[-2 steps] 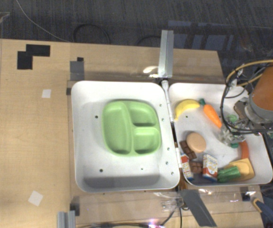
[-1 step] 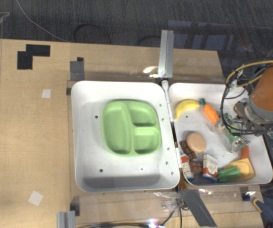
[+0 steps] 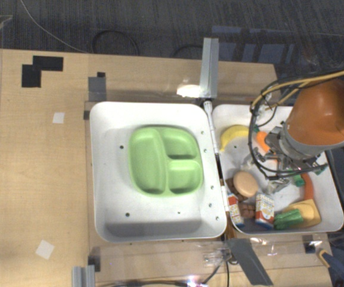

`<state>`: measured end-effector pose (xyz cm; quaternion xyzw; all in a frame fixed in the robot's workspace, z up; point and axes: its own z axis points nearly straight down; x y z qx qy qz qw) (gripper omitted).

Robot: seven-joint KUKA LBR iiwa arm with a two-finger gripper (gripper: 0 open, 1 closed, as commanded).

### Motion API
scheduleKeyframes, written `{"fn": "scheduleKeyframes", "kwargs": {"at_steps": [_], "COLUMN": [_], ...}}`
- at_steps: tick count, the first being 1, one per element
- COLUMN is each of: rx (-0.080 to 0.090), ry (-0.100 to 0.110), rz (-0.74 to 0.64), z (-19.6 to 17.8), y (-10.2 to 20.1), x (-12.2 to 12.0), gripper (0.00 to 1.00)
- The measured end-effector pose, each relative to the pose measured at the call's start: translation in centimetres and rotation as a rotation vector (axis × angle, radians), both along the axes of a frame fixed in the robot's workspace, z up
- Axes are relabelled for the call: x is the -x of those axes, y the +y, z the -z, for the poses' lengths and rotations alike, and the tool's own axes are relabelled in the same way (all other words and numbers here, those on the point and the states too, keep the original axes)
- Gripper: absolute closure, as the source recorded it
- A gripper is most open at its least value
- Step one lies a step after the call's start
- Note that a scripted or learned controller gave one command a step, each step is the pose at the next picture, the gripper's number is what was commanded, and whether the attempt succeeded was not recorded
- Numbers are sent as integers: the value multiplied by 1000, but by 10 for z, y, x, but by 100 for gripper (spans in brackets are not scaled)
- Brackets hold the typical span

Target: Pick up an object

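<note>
While arm [image 3: 318,115] hangs over right bin [image 3: 333,211] (toys below), hand [image 3: 282,172] state: cannot tell.

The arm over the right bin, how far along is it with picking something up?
Done: the arm has reached over the right bin, above the clutter. In hand: nothing visibly; the wrist hides its pincer. Left: the grab and lift. The burger bun, yellow item, small carton and green and yellow bottle all lie in that bin. The green divided tray sits in the left bin.
</note>
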<state>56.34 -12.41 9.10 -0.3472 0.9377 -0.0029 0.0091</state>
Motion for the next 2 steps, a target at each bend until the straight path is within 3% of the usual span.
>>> {"fn": "scheduleKeyframes", "kwargs": {"at_steps": [1,2], "rx": [-1,-3], "ry": [4,-13], "rz": [116,112], "z": [2,-15], "y": [11,13], "x": [-56,-61], "gripper": [0,100]}}
